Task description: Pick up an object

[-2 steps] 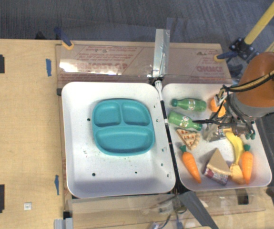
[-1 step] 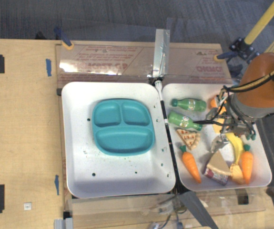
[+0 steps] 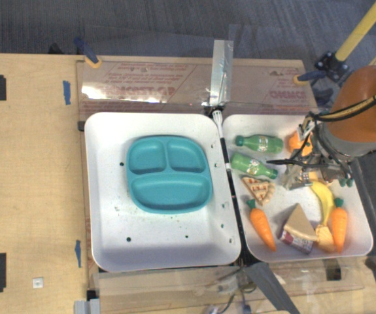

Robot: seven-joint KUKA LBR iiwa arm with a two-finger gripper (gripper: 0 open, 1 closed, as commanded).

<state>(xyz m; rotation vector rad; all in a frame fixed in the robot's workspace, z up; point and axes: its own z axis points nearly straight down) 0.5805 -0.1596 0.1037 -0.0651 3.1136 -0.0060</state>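
My gripper (image 3: pixel 286 172) hangs low over the middle of the right bin (image 3: pixel 364 241), reaching in from the right under the orange-banded wrist. It is open, with its fingers spread and nothing between them. Just left of it lie two green bottles, one (image 3: pixel 259 142) behind the other (image 3: pixel 253 167). A yellow banana (image 3: pixel 324 200) lies right below the gripper. A pizza slice (image 3: pixel 258 190), two carrots (image 3: pixel 263 229) (image 3: pixel 339 226), a tan sandwich wedge (image 3: pixel 299 222) and a small can (image 3: pixel 297 243) lie nearer the front. An orange object (image 3: pixel 297 141) is partly hidden behind the wrist.
The left bin (image 3: pixel 102 227) holds a teal divided plate (image 3: pixel 169 174). A metal divider post (image 3: pixel 221 70) stands behind the seam between the bins. The wooden bench top (image 3: pixel 24 175) extends to the left.
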